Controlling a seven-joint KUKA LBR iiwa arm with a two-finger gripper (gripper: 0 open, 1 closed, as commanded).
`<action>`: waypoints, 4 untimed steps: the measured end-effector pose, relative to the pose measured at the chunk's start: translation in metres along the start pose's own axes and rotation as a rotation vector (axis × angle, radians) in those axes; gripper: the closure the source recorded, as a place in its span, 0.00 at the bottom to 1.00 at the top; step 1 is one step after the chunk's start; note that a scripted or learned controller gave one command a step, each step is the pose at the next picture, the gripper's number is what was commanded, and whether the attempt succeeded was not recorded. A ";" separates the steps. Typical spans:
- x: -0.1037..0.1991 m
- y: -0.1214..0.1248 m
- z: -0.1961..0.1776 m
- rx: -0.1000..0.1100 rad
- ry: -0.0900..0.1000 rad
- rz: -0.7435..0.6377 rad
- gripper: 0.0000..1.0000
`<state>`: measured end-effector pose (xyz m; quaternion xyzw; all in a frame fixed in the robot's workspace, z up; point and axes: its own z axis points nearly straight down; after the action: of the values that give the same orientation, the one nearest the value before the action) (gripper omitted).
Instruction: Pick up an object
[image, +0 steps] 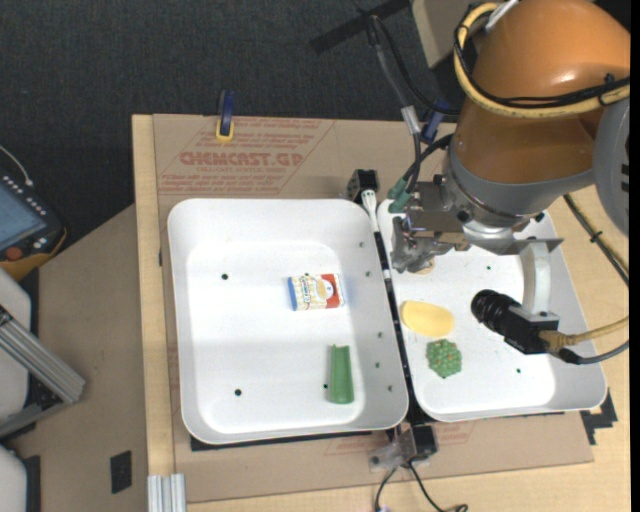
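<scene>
Gripper (412, 255) low over right bin (575, 390), near its left wall; can't tell its state, nothing seen held. Yellow oval piece (427, 319) and green knobbly piece (444, 357) lie just below. Left bin (190, 330) has small carton (315, 291), green block (340, 374). Pick not yet done.

Left bin (200, 300) roomy; right bin (570, 385) crowded by arm (530, 110).

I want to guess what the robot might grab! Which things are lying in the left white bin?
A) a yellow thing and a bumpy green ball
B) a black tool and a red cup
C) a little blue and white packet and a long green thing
C: the left bin holds the small blue and white packet and the long green thing.
</scene>
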<state>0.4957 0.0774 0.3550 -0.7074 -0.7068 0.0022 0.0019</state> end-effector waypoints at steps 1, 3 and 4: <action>0.035 -0.007 -0.042 -0.012 0.003 -0.006 1.00; 0.120 -0.017 -0.131 -0.014 0.005 -0.006 1.00; 0.060 0.023 -0.171 -0.014 0.001 0.004 1.00</action>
<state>0.5196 0.1377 0.5259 -0.7089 -0.7053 -0.0032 -0.0029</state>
